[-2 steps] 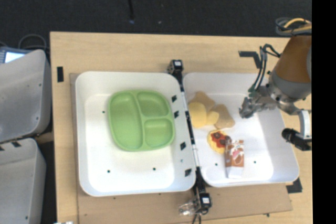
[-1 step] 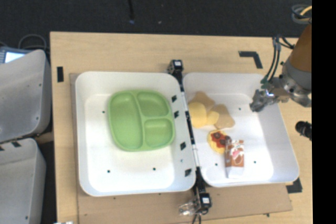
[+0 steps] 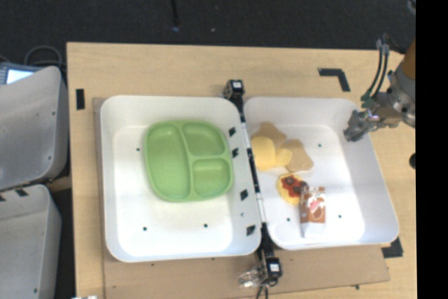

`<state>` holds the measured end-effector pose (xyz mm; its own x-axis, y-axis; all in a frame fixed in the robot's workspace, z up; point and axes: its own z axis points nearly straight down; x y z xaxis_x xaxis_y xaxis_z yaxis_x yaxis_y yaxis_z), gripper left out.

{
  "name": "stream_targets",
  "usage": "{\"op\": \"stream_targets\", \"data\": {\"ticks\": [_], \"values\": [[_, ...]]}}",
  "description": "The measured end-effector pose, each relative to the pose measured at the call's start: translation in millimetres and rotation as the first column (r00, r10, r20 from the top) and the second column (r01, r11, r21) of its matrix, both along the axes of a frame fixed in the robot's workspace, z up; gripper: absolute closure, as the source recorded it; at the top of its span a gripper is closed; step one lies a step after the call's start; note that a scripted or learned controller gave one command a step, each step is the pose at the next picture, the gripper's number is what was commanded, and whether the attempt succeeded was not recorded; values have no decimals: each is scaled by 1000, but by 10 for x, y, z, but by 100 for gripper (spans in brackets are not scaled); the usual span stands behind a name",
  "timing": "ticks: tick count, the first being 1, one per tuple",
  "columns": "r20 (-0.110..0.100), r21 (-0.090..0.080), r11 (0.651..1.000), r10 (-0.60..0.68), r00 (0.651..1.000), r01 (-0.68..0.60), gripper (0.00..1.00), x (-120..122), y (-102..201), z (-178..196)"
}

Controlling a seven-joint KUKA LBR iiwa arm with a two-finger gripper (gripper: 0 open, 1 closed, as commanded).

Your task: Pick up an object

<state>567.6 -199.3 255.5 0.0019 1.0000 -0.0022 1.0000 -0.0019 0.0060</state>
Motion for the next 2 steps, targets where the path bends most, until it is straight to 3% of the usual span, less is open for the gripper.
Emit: {"op": "stream_targets", "data": {"ticks": [1,2], "values": [[0,0,1000,5,1000,-5,100,12,-12,432],[-4,2,1000,8,1000,-8,100,89,512,280]]}}
